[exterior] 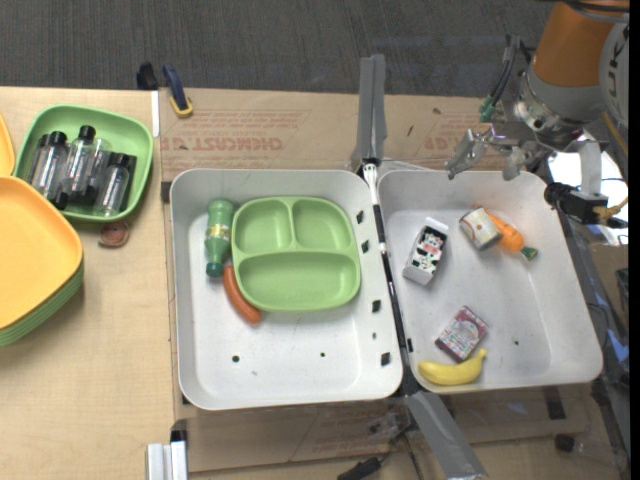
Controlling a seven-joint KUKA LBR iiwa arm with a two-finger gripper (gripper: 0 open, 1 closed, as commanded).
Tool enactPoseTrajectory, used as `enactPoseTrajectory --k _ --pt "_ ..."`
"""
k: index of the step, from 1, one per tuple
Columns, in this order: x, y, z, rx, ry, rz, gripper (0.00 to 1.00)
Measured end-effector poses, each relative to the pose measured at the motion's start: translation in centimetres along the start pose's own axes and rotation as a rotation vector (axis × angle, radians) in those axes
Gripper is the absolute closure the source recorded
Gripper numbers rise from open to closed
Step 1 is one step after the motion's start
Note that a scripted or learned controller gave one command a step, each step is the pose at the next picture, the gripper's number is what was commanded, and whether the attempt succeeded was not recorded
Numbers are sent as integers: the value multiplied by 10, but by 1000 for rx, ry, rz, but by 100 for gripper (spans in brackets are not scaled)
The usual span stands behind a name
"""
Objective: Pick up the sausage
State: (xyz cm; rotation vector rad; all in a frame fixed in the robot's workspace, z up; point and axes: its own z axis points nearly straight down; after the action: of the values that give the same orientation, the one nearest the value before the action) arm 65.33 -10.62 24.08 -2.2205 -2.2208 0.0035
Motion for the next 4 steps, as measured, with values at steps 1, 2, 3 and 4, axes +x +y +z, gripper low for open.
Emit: enactPoseTrajectory --k 1,2,3,4 --pt "-88 -78 -36 0 0 116 0" --pt "-108 -158 -11 1 1 247 0" --pt "-79 -122 91 3 1 432 0" --pt "-79 -122 90 2 1 432 0"
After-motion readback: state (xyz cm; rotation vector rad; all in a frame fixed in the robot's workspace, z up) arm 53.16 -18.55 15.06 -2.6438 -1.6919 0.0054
